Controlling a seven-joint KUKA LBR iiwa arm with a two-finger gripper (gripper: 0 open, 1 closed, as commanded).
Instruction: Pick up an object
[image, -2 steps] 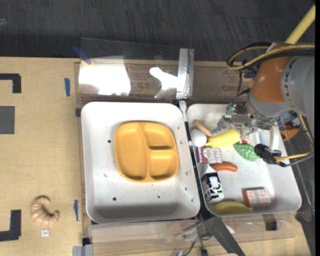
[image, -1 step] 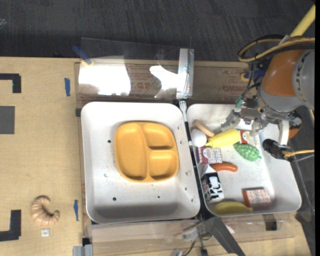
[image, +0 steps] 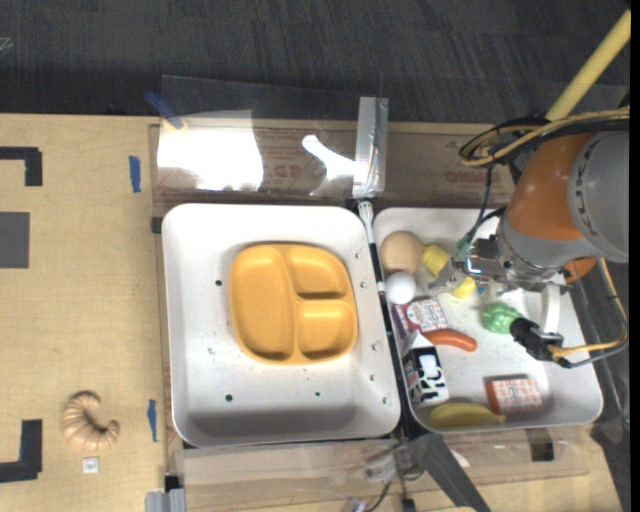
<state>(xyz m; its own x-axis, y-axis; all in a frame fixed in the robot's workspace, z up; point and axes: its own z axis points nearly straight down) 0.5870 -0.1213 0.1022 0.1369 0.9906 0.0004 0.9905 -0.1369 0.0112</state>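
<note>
The right bin (image: 585, 395) holds several small objects. A tan egg-shaped ball (image: 401, 248) and a white ball (image: 400, 288) lie at its far left. Beside them are a yellow piece (image: 435, 260), a printed packet (image: 427, 316), an orange-red sausage shape (image: 450, 340), a green item (image: 498, 320), a black-and-white bottle (image: 428, 374), a banana (image: 463, 413) and a brown-red box (image: 514, 392). My gripper (image: 480, 272) hangs low over the bin's upper middle, next to the yellow piece and above the green item. The wrist body hides its tips.
The left bin (image: 190, 300) carries an orange divided plate (image: 292, 302). A croissant-shaped toy (image: 90, 420) lies on the bench at the lower left. Clear plastic sheeting (image: 260, 155) stands behind the bins. Cables (image: 560, 345) trail across the right bin's right side.
</note>
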